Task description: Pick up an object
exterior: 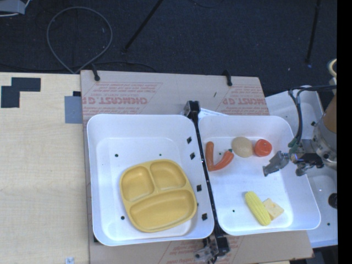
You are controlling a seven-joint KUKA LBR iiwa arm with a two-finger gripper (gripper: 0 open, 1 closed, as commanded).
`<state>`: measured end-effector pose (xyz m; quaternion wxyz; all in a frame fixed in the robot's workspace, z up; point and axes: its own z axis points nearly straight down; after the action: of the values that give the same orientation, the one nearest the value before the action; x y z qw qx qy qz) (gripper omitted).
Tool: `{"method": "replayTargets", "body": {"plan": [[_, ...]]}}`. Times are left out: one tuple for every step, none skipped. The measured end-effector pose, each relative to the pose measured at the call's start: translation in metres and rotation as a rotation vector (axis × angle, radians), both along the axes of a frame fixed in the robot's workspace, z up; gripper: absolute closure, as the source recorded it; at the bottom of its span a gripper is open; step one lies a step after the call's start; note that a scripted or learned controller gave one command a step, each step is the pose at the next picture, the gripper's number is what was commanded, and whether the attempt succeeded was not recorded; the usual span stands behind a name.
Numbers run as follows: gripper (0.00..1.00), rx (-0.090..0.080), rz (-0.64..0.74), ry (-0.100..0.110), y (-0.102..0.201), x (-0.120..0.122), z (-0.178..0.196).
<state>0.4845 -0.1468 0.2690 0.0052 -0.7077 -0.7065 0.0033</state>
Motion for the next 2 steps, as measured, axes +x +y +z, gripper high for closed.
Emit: {"method": "replayTargets", "body": {"plan": [[0.0, -0.002, 0.002, -0.008, 0.0, 0.002, 0.004], [0.0, 0.0, 0.002, -0.004, -0.004, 0.003, -0.04]]}}
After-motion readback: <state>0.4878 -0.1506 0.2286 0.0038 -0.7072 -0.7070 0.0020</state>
